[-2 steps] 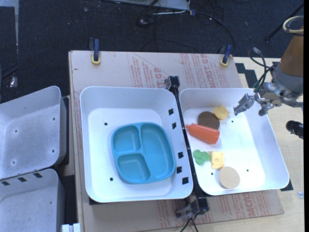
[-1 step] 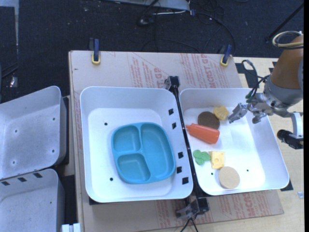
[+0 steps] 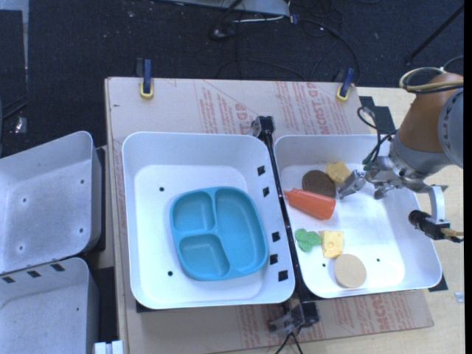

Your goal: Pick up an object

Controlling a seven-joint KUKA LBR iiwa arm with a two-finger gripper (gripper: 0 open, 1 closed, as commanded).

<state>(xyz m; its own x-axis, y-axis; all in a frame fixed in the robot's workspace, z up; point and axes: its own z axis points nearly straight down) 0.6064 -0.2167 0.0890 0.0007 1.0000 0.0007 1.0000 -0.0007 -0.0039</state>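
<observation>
My gripper [image 3: 364, 187] hangs over the upper middle of the right bin [image 3: 413, 268], reaching in from the right. Its two fingers stand apart, open, with nothing between them. Its left fingertip [image 3: 346, 189] is just right of a brown round piece [image 3: 318, 182] and below a small yellow piece [image 3: 338, 171]. An orange carrot [image 3: 310, 203] lies left of the gripper, by the bin's left wall. Lower down lie a green piece [image 3: 307, 237], a yellow cheese wedge [image 3: 332, 243] and a tan round biscuit [image 3: 350, 271].
The left bin [image 3: 147, 161] holds a blue divided plate [image 3: 219, 232]. A black divider [image 3: 274, 190] runs between the two bins. The arm's grey wrist and orange band [image 3: 426, 124] stand over the right bin's far right corner. A cable [image 3: 435, 229] hangs by the right wall.
</observation>
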